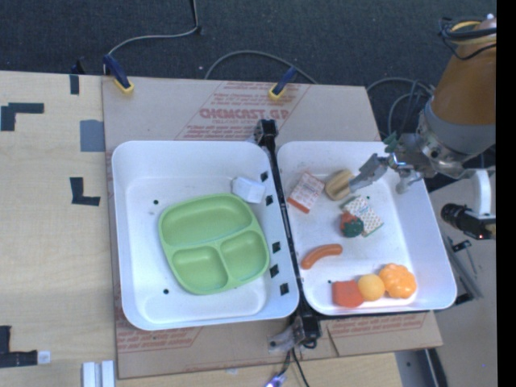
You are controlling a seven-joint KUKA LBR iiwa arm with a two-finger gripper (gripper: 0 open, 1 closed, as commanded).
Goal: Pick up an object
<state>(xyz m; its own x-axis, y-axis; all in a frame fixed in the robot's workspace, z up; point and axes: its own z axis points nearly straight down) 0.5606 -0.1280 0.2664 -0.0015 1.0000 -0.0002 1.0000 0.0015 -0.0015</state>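
Looking down on the surface (48, 216), we see two white bins side by side. The left bin (133, 176) holds a green divided plate (213, 243) and a small white object (249, 188) at its upper right. The right bin (423, 240) holds a red-and-white packet (305, 190), a tan bread roll (339, 184), an orange sausage (321, 255), a green-and-checkered item (359, 218), a red block (347, 293), a yellow ball (371, 286) and an orange fruit (397, 280). The tool (379, 171) hovers beside the roll, fingers apart, gripping nothing.

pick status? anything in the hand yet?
Done: the arm has reached over the right bin. In hand: nothing visible; the hand hovers beside the tan bread-like toy. Left: grasp and lift. The sausage, orange pieces and green divided plate all lie in the bins.
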